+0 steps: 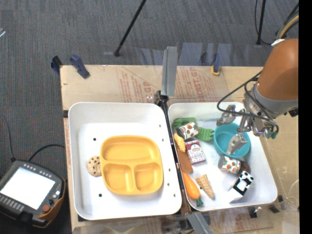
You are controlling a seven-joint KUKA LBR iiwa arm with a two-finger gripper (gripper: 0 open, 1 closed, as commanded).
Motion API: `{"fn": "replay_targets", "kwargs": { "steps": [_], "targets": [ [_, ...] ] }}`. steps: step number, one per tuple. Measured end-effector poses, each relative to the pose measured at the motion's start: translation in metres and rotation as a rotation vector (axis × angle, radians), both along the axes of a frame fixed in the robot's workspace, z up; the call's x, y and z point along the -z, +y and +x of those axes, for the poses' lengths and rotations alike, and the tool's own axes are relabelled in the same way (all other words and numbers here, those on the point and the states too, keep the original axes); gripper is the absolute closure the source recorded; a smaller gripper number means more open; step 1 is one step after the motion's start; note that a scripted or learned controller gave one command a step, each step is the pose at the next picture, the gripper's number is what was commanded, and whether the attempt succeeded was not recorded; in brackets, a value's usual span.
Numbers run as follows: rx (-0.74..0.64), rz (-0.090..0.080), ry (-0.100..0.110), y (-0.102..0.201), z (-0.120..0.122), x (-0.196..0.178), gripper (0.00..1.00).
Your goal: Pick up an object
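Observation:
My gripper (239,139) hangs over the right bin (269,179), just above a teal bowl (225,141) near the bin's back right. Below the bowl lie a small printed can (230,165) and a black-and-white carton (242,183). Left of the bowl are another small can (189,129), a red carton (195,151), a corn cob (179,143) and green leafy pieces (206,133). A carrot (191,185) and an ice-cream cone (206,185) lie at the bin's front. Nothing is visibly held.
The left bin (83,116) holds a yellow divided plate (131,165) with a cookie (93,165) beside it. A brown stick-like item (185,163) lies along the right bin's left wall. A grey post (169,74) stands behind the bins.

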State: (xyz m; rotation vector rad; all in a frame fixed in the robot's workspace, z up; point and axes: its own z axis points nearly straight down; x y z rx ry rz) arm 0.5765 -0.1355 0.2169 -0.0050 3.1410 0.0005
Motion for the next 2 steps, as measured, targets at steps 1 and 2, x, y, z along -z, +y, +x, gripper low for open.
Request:
{"fn": "replay_targets", "kwargs": {
  "steps": [1, 2],
  "targets": [
    [-0.185, 0.005, 0.007, 0.018, 0.017, 0.106, 0.00],
    [-0.302, 0.003, 0.002, -0.041, -0.018, 0.130, 0.00]
  ]
}}
